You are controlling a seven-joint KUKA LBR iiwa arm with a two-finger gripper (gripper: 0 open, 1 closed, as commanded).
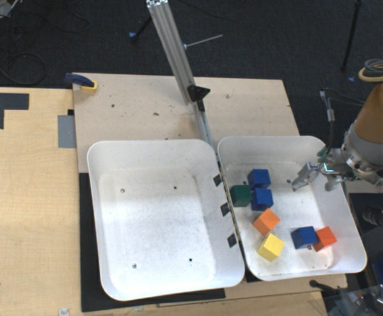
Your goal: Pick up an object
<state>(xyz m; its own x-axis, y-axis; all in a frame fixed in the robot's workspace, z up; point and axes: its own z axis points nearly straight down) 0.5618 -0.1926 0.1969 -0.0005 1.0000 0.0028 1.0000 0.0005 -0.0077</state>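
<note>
Even, fairly bright light from above; the left bin (158, 222) glares white, losing detail. Soft shadows under the blocks (260, 189). Slightly soft and grainy; floor dim, perhaps underexposed.

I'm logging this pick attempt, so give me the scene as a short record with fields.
gripper: above the right bin's upper right part, nothing between its fingers
right bin: holds seven blocks
blue blocks: three
green block: beside two blue ones
orange blocks: two
yellow block
left bin
</note>
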